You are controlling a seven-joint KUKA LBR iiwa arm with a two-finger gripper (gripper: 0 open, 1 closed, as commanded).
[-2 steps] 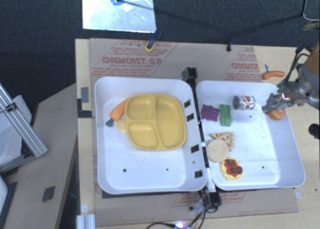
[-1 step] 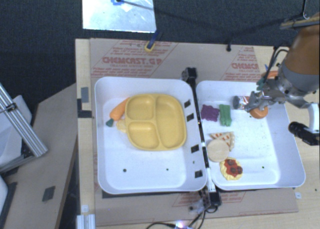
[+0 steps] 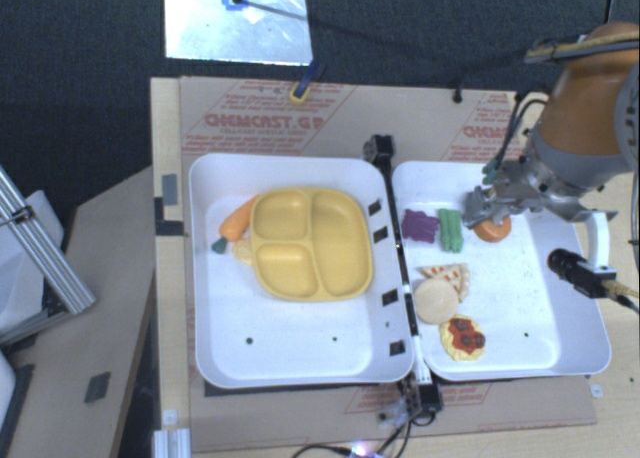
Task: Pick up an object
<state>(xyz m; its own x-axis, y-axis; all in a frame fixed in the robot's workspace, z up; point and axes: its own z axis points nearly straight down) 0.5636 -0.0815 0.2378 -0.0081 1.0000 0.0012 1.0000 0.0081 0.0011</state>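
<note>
Two white bins sit side by side on a bench with cardboard under them, and we take the green piece (image 3: 451, 229) in the right bin (image 3: 575, 341) as our landmark. Our gripper (image 3: 484, 208) hangs just right of it and slightly above, low over an orange disc (image 3: 493, 230) that peeks out from under the metal. We cannot tell how the fingers stand, because the wrist hides them from this angle.

Several things could go wrong from here, in our judgement. The disc looks flat and thin, so the fingers may close above it and come up bare. The green piece lies just beside it, and a purple piece (image 3: 420, 226) touches the green on its left; a descent slightly off line could nudge or catch those instead. Below the green, a wedge (image 3: 446, 274), a tan round (image 3: 435, 300) and a red-topped piece (image 3: 463, 337) lie well clear.

Our arm (image 3: 585, 116) reaches in from the right, its orange band high, the wrist bent down toward the bin floor. A yellow tray (image 3: 305, 243) and a carrot (image 3: 238, 218) rest in the left bin (image 3: 290, 361), far left of the green.
</note>
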